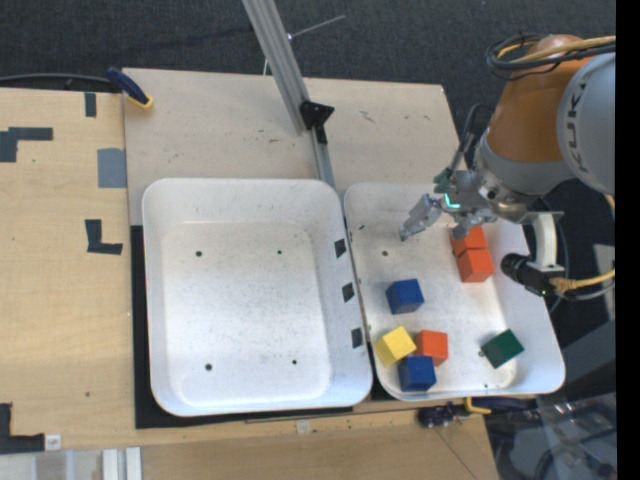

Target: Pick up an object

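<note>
My gripper hovers over the back of the right bin, open, with nothing between its fingers. One finger points down and left; the other sits just above a tall orange block. Further forward in the same bin lie a blue cube, a yellow cube, a small orange cube, a second blue cube and a green cube. The yellow, orange and front blue cubes are clustered together.
The left bin stands beside the right one, their rims meeting along the middle. A slanted metal pole crosses the bench behind the bins. Cables hang off the arm at the right.
</note>
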